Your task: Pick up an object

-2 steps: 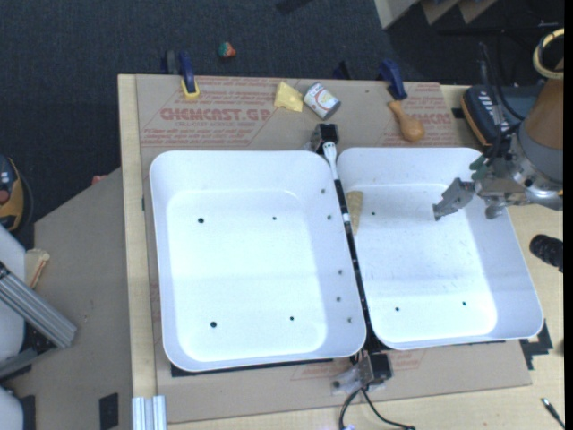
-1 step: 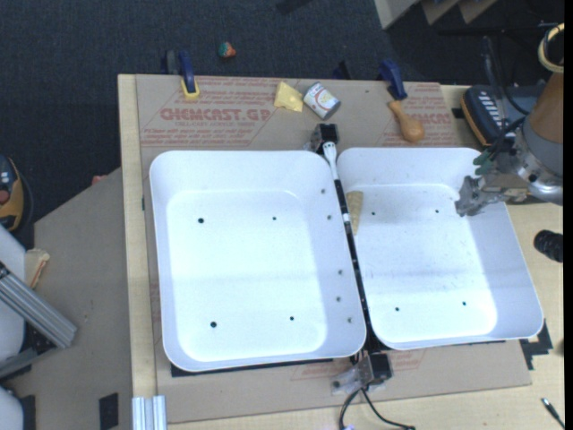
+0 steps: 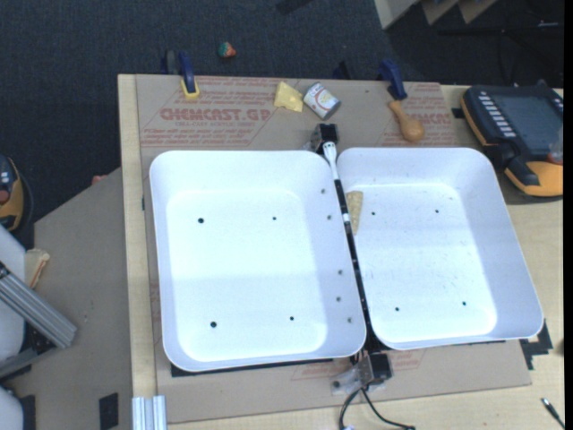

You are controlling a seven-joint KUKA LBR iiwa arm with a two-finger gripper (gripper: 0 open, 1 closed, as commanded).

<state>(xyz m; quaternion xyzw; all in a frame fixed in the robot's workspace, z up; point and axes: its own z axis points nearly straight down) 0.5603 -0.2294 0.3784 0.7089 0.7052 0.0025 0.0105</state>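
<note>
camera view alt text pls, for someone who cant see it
Two shallow white bins sit side by side on a bench: the left bin and the right bin, with a small tan object at the right bin's left edge. A yellow piece lies behind them.

One fixed camera looks down at a slant from above the bench (image 3: 269, 119), taking in both white bins (image 3: 251, 258) whole, with dark floor (image 3: 89, 25) beyond the far edge.
</note>
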